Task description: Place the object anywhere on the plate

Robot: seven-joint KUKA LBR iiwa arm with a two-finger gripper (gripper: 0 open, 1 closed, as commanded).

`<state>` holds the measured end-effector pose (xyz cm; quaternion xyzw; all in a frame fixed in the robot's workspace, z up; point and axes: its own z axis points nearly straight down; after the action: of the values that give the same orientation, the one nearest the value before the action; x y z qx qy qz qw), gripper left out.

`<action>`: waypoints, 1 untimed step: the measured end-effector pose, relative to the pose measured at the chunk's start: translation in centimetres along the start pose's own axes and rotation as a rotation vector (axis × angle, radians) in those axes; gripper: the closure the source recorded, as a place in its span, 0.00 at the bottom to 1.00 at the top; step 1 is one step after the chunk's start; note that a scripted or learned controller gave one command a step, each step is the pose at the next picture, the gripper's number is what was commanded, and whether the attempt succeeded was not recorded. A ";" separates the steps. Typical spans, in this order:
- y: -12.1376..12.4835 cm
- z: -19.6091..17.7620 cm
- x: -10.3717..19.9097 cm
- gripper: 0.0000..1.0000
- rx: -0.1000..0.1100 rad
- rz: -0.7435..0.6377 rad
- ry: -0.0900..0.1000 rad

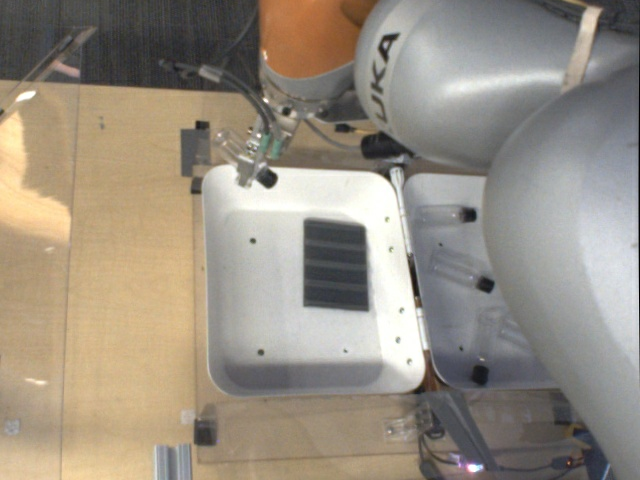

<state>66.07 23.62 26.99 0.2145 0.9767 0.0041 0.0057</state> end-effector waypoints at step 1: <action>-0.2 7.0 0.1 1.00 0.007 0.375 0.004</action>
<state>65.97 23.55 19.97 0.3928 0.9196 0.0019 0.0020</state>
